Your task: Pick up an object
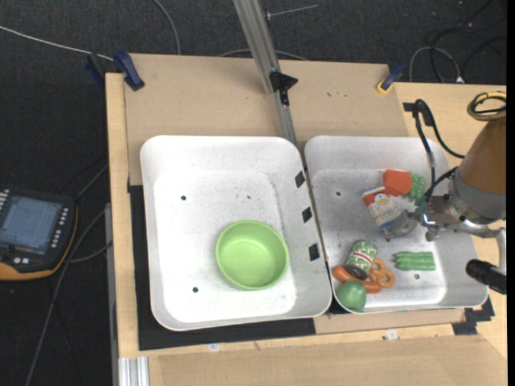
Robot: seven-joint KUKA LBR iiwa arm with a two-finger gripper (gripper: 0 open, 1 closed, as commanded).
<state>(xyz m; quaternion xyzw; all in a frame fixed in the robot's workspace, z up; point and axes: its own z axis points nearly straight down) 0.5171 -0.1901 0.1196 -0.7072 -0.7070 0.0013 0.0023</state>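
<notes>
Left bin [161, 183] holds a green bowl [252, 254]. Right bin [338, 155] holds a white pouch [381, 207], orange carrot [397, 182], green pods [414, 260] and a green apple [351, 296]. Hand [418, 218] low beside the pouch.

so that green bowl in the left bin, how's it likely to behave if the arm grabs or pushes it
The green bowl looks like thin plastic, so probably light and stiff. It sits upright on a flat base, so a push would likely slide it across the smooth left bin rather than tip it. Its thin rim seems the only pinchable spot, and may slip.
</notes>
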